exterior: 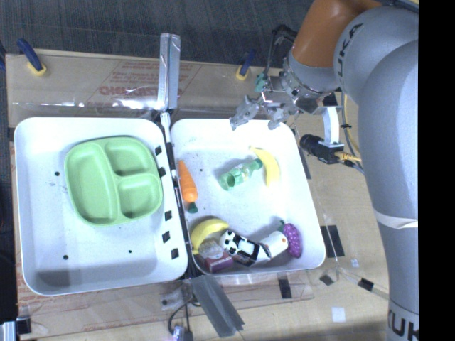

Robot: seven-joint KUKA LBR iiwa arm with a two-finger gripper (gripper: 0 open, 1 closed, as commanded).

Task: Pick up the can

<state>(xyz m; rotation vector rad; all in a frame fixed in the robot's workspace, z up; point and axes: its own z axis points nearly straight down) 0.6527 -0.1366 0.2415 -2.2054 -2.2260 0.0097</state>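
Grey claw hangs spread wide and empty over the right bin's top edge, needing to find the can.

Two white bins stood on the table: the left bin and the right bin.

Left bin, well to the left of the gripper:
- One green divided plate.

Right bin, below the gripper:
- One carrot.
- One green bottle.
- Two bananas: one banana just beside the bottle, a second banana farther down.
- One black-and-white cow figure.
- One purple grape bunch.
- One small dark reddish item, kind not determinable.

Two blue clamps were counted on the table's far edge: one clamp far left of the gripper, one clamp just above it.
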